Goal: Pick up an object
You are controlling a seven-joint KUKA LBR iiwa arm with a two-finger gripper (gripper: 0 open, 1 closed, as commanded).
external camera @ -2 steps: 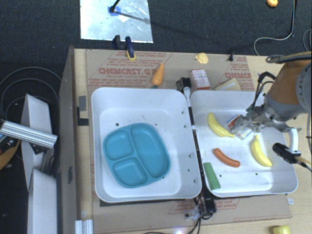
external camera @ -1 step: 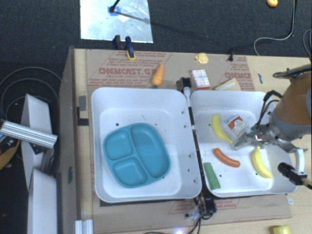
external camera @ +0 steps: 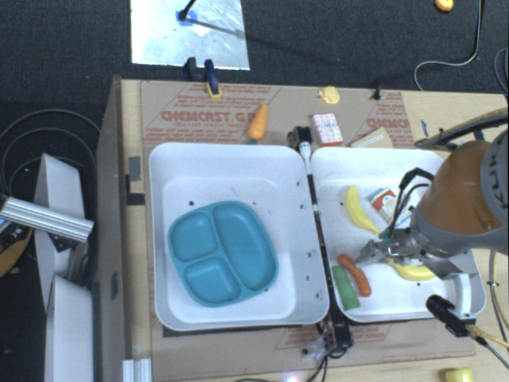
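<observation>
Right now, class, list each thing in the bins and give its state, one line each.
Blue divided plate: flat in left bin, nothing on it.
Banana: lying in right bin.
Second banana: lying beneath the tool.
Orange sausage: lying loose.
Green piece: lying beside the sausage.

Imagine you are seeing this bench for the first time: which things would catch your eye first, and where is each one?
The blue divided plate stands out first, lying alone in the left white bin. Next comes the grey arm with its orange band, reaching in from the right over the right bin, its hand low among a yellow banana, an orange sausage and a green block.
</observation>
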